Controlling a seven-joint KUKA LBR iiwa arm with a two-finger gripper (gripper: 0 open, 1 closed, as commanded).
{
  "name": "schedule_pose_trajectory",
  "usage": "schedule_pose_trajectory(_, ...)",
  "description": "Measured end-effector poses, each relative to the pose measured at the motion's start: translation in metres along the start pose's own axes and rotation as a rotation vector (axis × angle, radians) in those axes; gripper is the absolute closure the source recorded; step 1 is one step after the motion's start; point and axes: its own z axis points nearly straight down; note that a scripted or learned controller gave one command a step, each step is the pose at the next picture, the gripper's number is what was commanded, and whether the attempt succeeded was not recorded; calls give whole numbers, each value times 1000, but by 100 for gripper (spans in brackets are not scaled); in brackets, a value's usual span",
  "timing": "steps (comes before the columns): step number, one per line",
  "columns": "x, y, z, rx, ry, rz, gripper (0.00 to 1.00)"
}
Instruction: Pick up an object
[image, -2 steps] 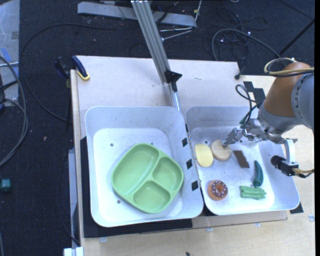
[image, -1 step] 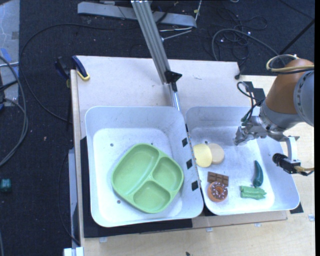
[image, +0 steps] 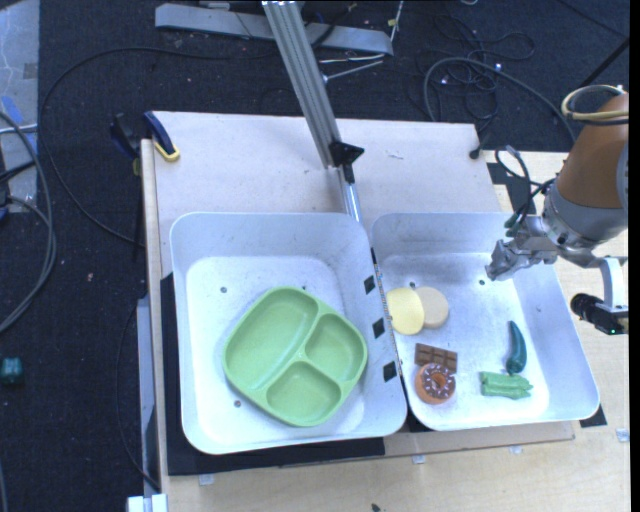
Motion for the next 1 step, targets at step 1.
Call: schedule_pose_trajectory(1, -4, 3, -43, 0, 0, -3, 100)
